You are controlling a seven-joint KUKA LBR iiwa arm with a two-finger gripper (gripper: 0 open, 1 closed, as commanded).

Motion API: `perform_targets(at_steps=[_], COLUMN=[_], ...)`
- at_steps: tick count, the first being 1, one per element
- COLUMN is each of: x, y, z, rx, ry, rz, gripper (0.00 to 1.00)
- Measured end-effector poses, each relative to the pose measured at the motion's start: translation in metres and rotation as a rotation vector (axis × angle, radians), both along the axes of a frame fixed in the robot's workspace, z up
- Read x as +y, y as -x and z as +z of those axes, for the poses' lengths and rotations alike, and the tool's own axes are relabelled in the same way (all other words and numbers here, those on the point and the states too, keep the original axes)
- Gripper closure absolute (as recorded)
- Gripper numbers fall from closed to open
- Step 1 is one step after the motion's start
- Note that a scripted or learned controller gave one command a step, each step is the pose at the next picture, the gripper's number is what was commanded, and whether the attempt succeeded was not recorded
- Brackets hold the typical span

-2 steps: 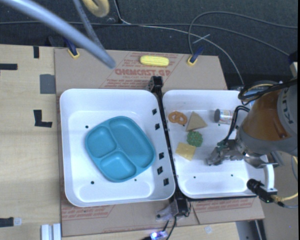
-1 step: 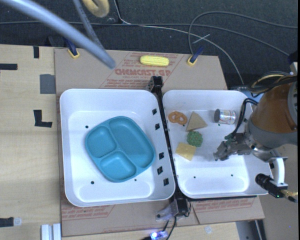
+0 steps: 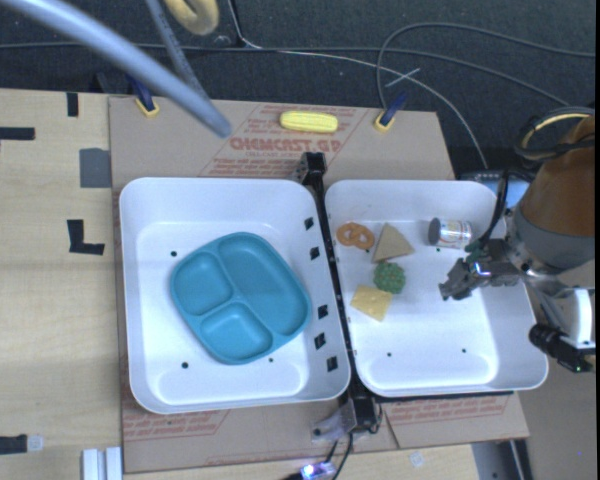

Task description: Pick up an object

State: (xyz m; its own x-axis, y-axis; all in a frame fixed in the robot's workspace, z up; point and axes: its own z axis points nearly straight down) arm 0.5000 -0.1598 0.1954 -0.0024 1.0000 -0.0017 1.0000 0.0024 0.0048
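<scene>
Left bin (image 3: 140, 268): a shallow white plastic bin sat on the left half of the brown cardboard sheet (image 3: 270, 148).
Tray (image 3: 240, 296): a blue plastic divided tray with three compartments lay flat in the left bin, its long axis slanted from upper left to lower right.
Banana (image 3: 308, 122): a small yellow toy banana lay on the cardboard behind the bins, its long axis running left to right.
Right bin (image 3: 430, 368): a second shallow white bin stood touching the left one along a black clipped seam.
Pretzel (image 3: 356, 235): a brown toy pretzel lay flat near the right bin's left wall.
Wedge (image 3: 392, 242): a tan triangular wedge lay just beside the pretzel, its tip pointing up and left.
Broccoli (image 3: 389, 277): a green toy floret sat just below the wedge.
Cheese (image 3: 371, 302): a yellow block lay touching the floret's lower edge.
Can (image 3: 450, 231): a small silver metal can lay on its side, long axis left to right.
Gripper (image 3: 458, 284): the dark two-finger gripper hung low over the bin's right part, below the can; whether it was open or closed could not be told.
</scene>
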Motion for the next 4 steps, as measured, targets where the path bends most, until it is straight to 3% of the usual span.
perform_targets(at_steps=[1,3,4], x=[-0.01,0.079,0.137], y=[0.003,-0.014,-0.028], z=[0.056,0.041,0.045], rx=[-0.001,0.007,0.006], ry=[0.001,-0.002,-0.003], rz=[-0.002,0.002,0.005], gripper=[1.0,1.0,1.0])
